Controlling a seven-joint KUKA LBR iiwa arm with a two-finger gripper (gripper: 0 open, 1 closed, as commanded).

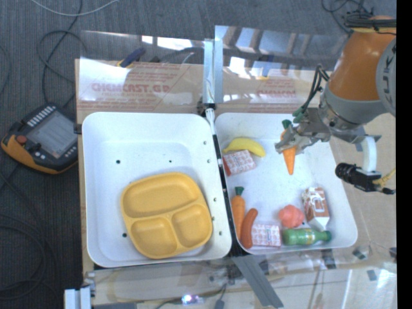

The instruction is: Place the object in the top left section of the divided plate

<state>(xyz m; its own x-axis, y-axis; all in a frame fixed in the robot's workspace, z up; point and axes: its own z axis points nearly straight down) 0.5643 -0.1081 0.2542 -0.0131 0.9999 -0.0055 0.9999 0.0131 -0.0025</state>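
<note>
- Leftmost, on the floor beside the bench: a control pendant [44,138] with an orange rim, well apart from the work.
- Left bin [103,172]: it holds the yellow divided plate [167,214], which lies flat and slightly turned. Its one large section sits at the upper left, and two smaller sections lie along the lower right. I judge the large section [158,197] to be my target.
- Right bin [335,192], near the middle wall: a banana [244,146] lying crosswise, a small red-and-white packet [239,163] just below it, a whole carrot [239,214] running up and down the bin, a sausage [248,224] beside it, and a second packet [265,235].
- Right bin, near corner: a pink piece [291,215], a green bottle [306,237] on its side and a small carton [317,208].
- My gripper [291,141] hangs over the upper part of the right bin, fingers closed narrowly on the blunt end of an orange carrot piece [290,161].
- Carrot piece: long axis close to upright in the view, thick end up between my fingers, point hanging down toward the near edge. It appears lifted off the bin floor, though I cannot be sure.
- Step in hand, by my judgement: the pick is made and the carry is next.
- Next move calls for: crossing the wall between the bins with height to spare, stopping over the large section, lowering, then letting go. The dangling point could catch the wall or the plate's ridges.
</note>
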